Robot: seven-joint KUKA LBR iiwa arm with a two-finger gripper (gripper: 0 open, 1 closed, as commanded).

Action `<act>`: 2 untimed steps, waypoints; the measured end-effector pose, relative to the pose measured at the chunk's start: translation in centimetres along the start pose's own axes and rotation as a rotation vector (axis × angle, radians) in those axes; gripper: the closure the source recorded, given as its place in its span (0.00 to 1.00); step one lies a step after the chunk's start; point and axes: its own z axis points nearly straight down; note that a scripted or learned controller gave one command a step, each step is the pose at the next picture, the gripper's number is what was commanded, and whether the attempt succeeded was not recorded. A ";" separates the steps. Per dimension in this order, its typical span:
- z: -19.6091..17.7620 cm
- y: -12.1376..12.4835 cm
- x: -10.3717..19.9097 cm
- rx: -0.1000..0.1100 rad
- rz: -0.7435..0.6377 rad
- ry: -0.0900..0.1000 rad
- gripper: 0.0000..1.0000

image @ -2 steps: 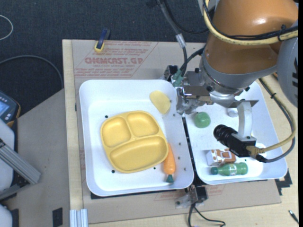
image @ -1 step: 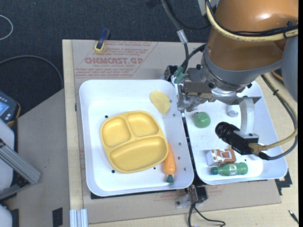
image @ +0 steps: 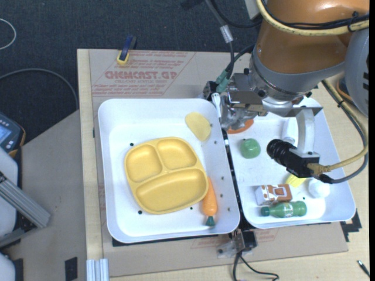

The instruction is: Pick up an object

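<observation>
My gripper (image: 234, 116) hangs low over the far left corner of the right bin (image: 337, 206), close to the wall between the two bins. An orange flat thing (image: 241, 127) shows just under it, mostly hidden by the gripper. A small green apple (image: 250, 148) lies a little in front of the gripper, apart from it. The bulky wrist with its orange band (image: 310, 10) covers the far part of the right bin.
The right bin also has a small brown and white box (image: 273, 194), a green bottle (image: 285, 209), a yellow piece (image: 296, 181) and a white round thing (image: 320, 188) near its front. In the left bin (image: 111, 157) lie a yellow divided plate (image: 166, 173), a carrot (image: 210, 201) and a pale yellow piece (image: 198, 126).
</observation>
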 end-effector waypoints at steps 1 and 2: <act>9.2 -2.3 -2.1 0.017 0.002 -0.002 1.00; 1.3 -2.0 -5.2 -0.005 0.002 0.001 1.00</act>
